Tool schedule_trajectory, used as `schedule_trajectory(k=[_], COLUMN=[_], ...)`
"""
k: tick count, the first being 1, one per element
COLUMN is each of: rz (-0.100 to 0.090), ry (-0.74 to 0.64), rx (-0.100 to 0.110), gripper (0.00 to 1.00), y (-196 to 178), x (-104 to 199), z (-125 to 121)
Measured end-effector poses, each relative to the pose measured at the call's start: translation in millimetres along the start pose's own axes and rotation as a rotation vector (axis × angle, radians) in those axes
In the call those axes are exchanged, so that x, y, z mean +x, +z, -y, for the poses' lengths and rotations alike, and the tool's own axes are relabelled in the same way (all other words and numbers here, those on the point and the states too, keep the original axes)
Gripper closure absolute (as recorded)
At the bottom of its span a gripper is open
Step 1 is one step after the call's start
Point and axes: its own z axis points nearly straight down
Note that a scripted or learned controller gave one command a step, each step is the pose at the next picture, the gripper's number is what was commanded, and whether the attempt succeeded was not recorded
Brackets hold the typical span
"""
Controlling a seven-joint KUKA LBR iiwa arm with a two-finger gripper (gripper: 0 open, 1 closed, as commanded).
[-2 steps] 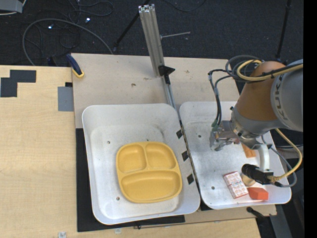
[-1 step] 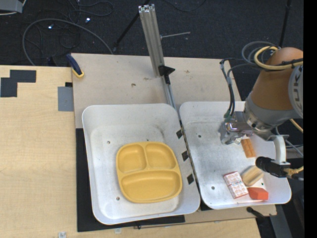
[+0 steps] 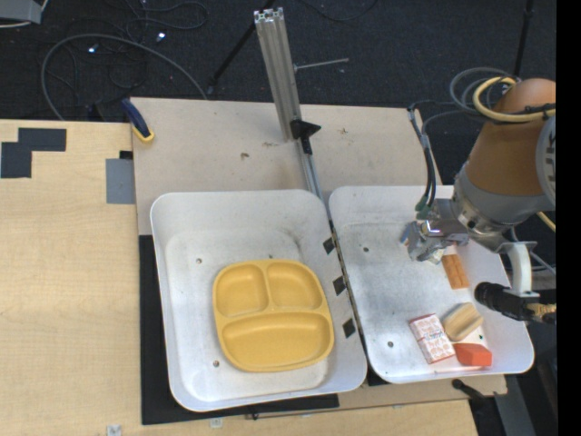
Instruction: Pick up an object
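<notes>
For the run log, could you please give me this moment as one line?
gripper: over right bin, nothing seen held | orange block: beside gripper | yellow tray: left bin

Yellow three-compartment tray (image 3: 272, 314): lies flat, open side up, in the left bin (image 3: 182, 243), toward its near half. Small orange-brown block (image 3: 455, 271): lies in the right bin (image 3: 381, 271) near its far right side. Red-and-white patterned card or packet (image 3: 431, 338), tan block (image 3: 462, 322) and orange-red piece (image 3: 472, 356): clustered close together at the right bin's near right corner.
</notes>
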Motion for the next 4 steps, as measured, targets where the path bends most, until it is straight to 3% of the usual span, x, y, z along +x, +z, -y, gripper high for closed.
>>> schedule_trajectory(k=[2, 4], rz=[-0.001, -0.001], ry=[-0.005, -0.005], rx=[0.001, 0.002], gripper=[1.0, 1.0], y=[2, 18], x=[86, 188], z=[-14, -46])
